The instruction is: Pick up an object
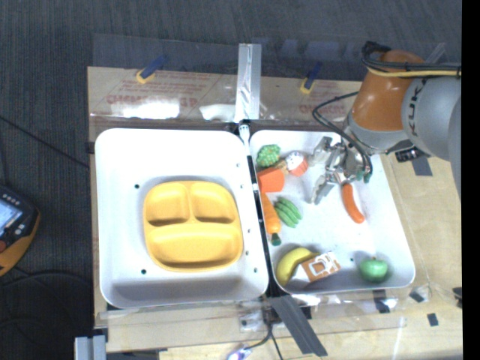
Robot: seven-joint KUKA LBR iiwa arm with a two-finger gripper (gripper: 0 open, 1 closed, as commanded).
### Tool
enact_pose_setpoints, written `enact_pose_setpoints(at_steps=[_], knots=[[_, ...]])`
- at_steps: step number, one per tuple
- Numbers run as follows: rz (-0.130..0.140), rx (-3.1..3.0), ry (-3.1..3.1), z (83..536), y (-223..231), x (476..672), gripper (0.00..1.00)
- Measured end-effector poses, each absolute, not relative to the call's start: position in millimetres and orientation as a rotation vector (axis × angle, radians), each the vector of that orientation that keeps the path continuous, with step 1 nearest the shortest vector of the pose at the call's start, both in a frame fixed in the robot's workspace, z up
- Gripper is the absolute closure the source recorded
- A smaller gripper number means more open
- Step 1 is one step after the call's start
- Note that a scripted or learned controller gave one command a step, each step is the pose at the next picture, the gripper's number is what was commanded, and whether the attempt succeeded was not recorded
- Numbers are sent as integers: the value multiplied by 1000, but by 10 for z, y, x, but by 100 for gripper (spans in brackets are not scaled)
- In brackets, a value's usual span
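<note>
your gripper (334, 172) hangs low over the upper middle of the right bin (391, 223), its metal fingers (321, 190) spread apart with nothing between them. the nearest thing to pick is the orange sausage (352, 202), which lies on the bin floor just to the right of the fingertips, slanting down and to the right; you cannot tell whether a finger touches its upper end. just to the left of the gripper sits a small white and orange piece (295, 162), near but outside the fingers.

some things are hard for you to read. the gripper body blurs into its own cables, so the exact finger shapes are unclear. the small white and orange piece is too small to name. the carrot (270, 214) lies tight along the wall between the bins, and its lower end is dark and indistinct. the little carton (322, 267) covers part of the banana (290, 262). the arm (409, 111) is cut off at the right edge.

count them in the right bin: one sausage, one small white and orange piece, one broccoli floret (268, 156), one orange block (271, 180), one carrot, one ridged green vegetable (288, 211), one banana, one carton and one green apple (373, 268) in the lower right corner. the left bin (120, 156) holds one yellow divided tray (193, 224), with three compartments.
</note>
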State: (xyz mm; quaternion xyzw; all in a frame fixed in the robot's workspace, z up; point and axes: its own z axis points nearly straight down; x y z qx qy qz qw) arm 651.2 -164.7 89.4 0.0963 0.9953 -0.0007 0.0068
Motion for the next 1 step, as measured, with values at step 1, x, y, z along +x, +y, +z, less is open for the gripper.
enact_pose_setpoints(at_steps=[1], knots=[[-3, 245, 3121, 895, -2236, 6183, 0]])
